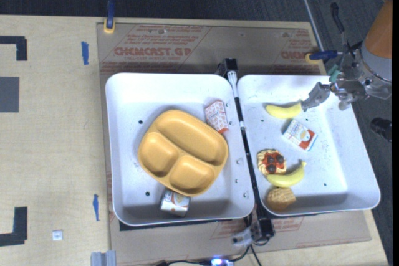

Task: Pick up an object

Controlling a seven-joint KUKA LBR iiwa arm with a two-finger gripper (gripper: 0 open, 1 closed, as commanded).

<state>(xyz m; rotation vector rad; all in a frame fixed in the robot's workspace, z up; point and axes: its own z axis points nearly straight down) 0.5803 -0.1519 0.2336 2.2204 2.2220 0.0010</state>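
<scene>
The right bin [349, 152] holds a yellow banana [282, 110] near its back, a small white and red carton [299, 134], a berry tart [271, 160], a second banana [287, 176] and a brown bun [280, 197]. My gripper [328, 98] hangs over the back right of this bin, open, with nothing between its fingers. Its left finger [312, 98] is just right of the upper banana's tip.
The left bin [124, 134] holds a large yellow three-part tray [182, 151], a small red and white carton [216, 115] at the tray's upper right, and a crumpled packet [174, 203] near the front wall. A ridge divides the two bins.
</scene>
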